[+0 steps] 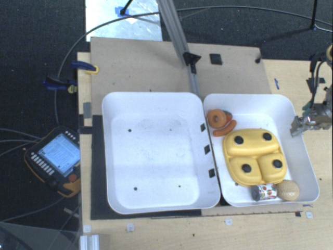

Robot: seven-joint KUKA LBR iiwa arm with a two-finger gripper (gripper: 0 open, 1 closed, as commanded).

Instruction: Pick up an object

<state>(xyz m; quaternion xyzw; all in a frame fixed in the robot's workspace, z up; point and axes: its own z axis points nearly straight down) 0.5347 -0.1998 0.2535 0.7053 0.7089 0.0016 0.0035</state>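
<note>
Camera view: my claw [304, 123] sits at the right bin's [291, 105] right rim, grip state impossible to tell; yellow tray [254, 155] lies leftward, long axis slanting down-right.

yellow tray [253, 155], donut [217, 119], right bin [299, 139]

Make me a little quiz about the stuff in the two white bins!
1. True or false: the yellow tray lies in the bin on the picture's right.
2. Which thing lies nearest the donut? A) sausage B) small can C) beige ball
3. Fill in: the tool is near the right-hand bin's ____ rim, holding nothing I can see.

Key: 1 true; 2 A; 3 right.
</note>
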